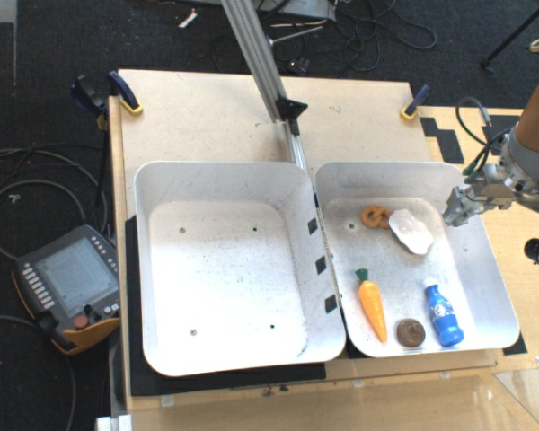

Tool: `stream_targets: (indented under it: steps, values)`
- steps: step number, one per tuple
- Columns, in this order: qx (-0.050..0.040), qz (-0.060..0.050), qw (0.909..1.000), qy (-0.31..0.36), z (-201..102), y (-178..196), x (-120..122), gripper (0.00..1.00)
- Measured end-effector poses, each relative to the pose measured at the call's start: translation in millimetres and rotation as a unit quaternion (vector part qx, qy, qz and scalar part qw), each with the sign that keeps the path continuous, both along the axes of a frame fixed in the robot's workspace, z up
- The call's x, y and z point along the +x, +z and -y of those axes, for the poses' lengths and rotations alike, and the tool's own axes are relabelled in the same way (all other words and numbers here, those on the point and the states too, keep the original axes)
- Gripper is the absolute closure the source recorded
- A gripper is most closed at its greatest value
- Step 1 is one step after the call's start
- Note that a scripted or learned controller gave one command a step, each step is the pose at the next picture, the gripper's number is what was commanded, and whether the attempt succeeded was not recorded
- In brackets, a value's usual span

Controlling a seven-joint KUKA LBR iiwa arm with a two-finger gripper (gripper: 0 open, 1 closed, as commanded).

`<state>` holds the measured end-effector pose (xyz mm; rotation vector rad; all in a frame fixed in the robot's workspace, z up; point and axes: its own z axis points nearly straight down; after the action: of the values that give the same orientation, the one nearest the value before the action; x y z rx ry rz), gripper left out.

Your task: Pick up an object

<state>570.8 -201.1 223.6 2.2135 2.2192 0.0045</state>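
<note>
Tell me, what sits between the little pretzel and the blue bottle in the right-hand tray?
In the camera view, a white rounded lump lies just right of the pretzel; past it, bare tray floor runs down to the blue bottle.

The arm (pixel 532 146) shows a rounded grey body section with an orange band across its top at the frame's edge. Below that sits a paler grey wrist ring. From it extends the gripper (pixel 455 206), a blocky metallic silver-grey assembly, its details too small to make out. A dark cable (pixel 474 126) loops near the wrist, possibly running to the gripper.
</note>
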Motion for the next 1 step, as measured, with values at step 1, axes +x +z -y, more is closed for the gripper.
stream_targets:
  steps: [1]
  values:
    - [0.0022,-0.003,1.0000,0.002,-44.4,6.0,-0.7,1.00]
